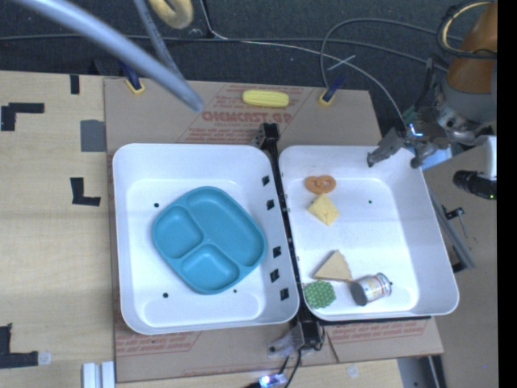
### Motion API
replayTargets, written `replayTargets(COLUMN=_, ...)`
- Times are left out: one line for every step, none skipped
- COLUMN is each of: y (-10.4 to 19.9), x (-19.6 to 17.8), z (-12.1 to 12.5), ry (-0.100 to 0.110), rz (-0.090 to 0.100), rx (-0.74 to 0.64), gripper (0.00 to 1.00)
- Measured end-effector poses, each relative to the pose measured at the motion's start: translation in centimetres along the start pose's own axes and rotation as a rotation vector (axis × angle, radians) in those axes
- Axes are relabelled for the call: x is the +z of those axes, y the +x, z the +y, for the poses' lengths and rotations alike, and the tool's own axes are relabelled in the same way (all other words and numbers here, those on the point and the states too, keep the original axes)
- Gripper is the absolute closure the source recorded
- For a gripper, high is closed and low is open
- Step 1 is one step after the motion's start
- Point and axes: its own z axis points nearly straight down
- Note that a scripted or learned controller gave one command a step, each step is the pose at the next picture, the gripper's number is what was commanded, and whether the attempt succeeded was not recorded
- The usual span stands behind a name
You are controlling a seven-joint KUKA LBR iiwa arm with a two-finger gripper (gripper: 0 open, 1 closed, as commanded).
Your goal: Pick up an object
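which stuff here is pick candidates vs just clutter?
Pick candidates, all in the right bin:
pretzel
yellow block
tan wedge
green round piece
small can

Just lying about:
blue divided plate in the left bin
yellow item on the cardboard behind the bins

Pincer sits over the right bin's far corner, holding nothing.

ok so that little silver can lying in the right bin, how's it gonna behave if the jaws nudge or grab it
The small silver metal can lies on its side, so a nudge would probably roll it across the right white bin. Its smooth rounded wall may slip in a grip. It looks rigid, so unlikely to crush.
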Motion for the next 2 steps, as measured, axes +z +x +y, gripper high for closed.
replayTargets(y=0.1, x=-1.0, z=0.3, ry=-0.014, rz=-0.003, rx=-0.004, gripper=0.0)
replayTargets(y=-0.7, x=4.2, z=0.8, ry=-0.01, rz=-0.004, rx=-0.004, gripper=0.0)
